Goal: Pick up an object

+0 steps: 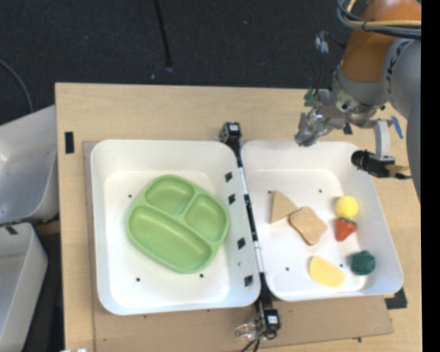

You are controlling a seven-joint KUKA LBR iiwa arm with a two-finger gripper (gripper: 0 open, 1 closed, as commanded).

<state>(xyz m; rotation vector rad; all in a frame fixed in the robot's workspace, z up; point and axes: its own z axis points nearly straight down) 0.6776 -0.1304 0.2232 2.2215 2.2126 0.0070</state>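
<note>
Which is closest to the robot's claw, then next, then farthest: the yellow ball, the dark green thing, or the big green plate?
From the claw, at the right bin's far edge:
1. Yellow ball, right bin, toward its right side.
2. Dark green toy, right bin, near right corner.
3. Green divided plate, over in the left bin.

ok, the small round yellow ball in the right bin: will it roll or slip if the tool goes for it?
The small round yellow ball looks smooth and spherical, so it probably rolls if nudged off-centre. It sits against the red strawberry-shaped piece, which may block it on that side only. It looks like a toy, so likely light and rigid, and may squirt out of a two-finger pinch.
</note>
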